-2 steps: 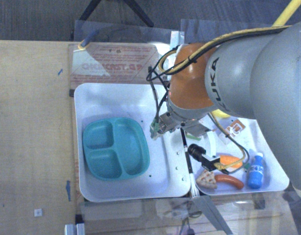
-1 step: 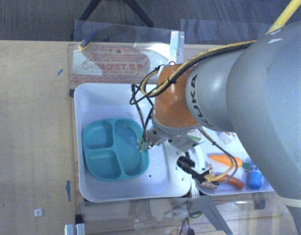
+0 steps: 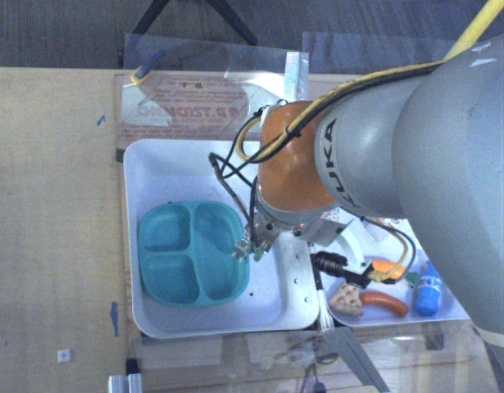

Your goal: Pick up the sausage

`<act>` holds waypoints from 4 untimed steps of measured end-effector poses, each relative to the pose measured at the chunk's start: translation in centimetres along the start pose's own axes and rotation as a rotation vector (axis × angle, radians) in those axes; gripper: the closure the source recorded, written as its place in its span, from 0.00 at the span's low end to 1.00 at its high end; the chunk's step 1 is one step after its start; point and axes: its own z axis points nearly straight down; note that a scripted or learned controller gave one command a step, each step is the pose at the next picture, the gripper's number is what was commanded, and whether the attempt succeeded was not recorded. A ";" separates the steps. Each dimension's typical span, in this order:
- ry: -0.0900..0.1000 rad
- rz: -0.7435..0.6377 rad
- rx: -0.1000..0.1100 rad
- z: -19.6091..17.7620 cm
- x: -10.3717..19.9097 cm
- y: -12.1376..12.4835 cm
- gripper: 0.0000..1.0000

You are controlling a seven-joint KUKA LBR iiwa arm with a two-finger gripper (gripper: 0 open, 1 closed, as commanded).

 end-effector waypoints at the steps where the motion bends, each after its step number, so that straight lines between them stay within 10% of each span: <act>1: 0.004 0.046 -0.038 -6.2 0.1 -7.5 1.00; 2: -0.049 -0.695 -0.067 -7.1 0.4 -5.3 1.00; 3: -0.006 -0.577 -0.047 -10.8 9.5 3.5 1.00; 4: -0.003 -0.702 -0.038 -8.3 3.2 -4.2 1.00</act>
